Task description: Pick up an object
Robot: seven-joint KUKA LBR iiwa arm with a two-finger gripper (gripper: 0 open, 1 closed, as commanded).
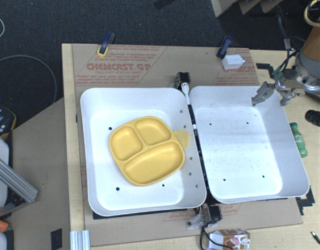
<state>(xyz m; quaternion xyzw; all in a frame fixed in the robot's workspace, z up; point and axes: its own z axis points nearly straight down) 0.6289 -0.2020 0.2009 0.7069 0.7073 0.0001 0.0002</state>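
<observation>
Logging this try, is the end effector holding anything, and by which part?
Nothing held: the end effector sits at the right white bin's far corner, apart from the yellow divided plastic plate.

A dark grey carpeted floor (40,20) lies left of the claw (265,94), beyond the brown cardboard-topped bench (134,64) beneath it.

A divided plate (146,150) lies in the left bin (92,108), beside the right bin (243,139).

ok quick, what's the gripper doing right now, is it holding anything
Gripper: at the right bin's far right corner, nothing visibly held; open or shut cannot be told.
</observation>
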